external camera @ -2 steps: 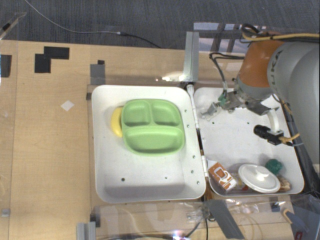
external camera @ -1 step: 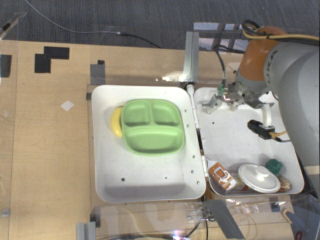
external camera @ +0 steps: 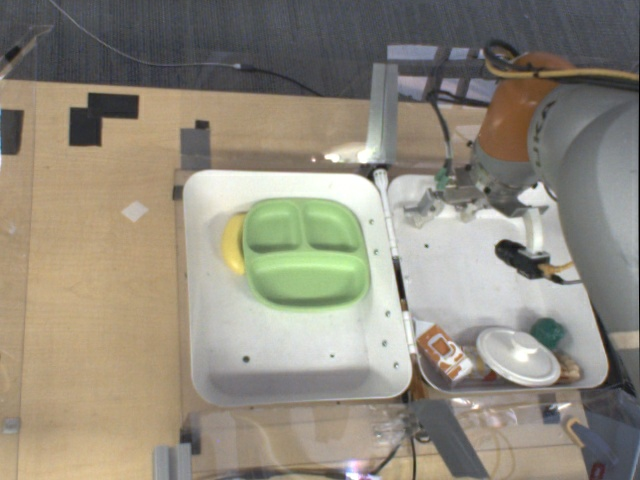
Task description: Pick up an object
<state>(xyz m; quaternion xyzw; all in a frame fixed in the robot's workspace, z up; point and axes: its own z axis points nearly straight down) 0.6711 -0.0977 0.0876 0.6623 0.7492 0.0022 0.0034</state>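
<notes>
Nearby, white lid (external camera: 517, 356) crowds orange box (external camera: 443, 354) (green ball (external camera: 548, 332) beside).

Two white bins are set side by side on the bench (external camera: 90, 298). A green tray (external camera: 304, 252) with a yellow thing (external camera: 232, 245) tucked under its left side is seen in the left bin (external camera: 290, 368). A white bowl (external camera: 516, 355), an orange packet (external camera: 443, 354) and a dark green thing (external camera: 547, 331) are seen near the front of the right bin (external camera: 470, 278). The end effector (external camera: 445, 196) is held over its back edge.
</notes>
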